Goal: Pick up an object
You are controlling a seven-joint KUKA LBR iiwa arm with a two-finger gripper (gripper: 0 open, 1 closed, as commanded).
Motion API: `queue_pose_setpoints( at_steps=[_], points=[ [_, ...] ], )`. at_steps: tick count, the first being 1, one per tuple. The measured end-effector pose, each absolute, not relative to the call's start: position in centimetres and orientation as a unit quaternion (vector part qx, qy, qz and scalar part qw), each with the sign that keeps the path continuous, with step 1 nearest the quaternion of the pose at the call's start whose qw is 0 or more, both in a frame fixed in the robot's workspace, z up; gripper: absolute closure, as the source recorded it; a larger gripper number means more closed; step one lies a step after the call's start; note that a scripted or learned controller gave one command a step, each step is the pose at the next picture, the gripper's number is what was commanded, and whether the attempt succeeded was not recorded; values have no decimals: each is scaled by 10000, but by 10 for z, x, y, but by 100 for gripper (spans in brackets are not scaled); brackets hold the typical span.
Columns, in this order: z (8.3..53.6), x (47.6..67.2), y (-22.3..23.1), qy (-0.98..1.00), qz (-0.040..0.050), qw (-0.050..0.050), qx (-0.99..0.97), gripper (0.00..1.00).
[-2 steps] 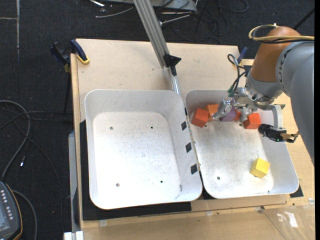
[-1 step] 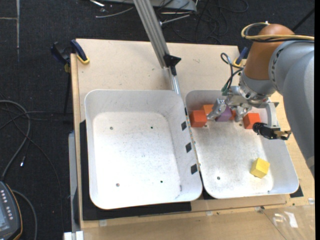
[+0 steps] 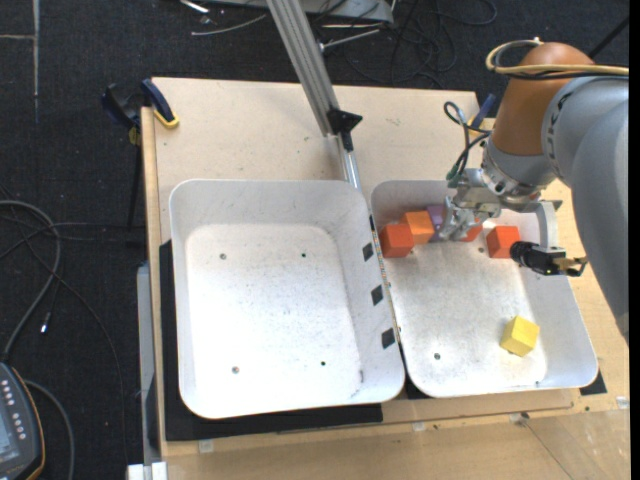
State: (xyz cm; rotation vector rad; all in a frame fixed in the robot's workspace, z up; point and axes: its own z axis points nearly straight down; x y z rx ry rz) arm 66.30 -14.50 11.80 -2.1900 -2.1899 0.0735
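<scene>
My gripper hangs low over the far part of the right bin. Just left of its fingertips lie an orange block, a second orange block and a small purple piece, close together. A red-orange block sits just right of the gripper. A yellow block lies apart near the bin's front right. The fingers point down among the far blocks, and the wrist hides whether anything is between them.
The left bin stands beside the right one, sharing a raised middle rim. A slanted metal pole crosses the bench behind the bins. A clamp grips the bench's far left corner.
</scene>
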Motion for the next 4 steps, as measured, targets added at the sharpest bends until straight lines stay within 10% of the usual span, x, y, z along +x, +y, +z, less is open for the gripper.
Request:
queue_pose_setpoints(
  at_steps=[1,2,4],
  points=[
    [101,668,-135,-7042,320,245,-7089,100],
    [100,667,-142,-7034,345,173,-7097,0],
    [111,668,-145,-7055,262,112,-7081,0]
  ],
)
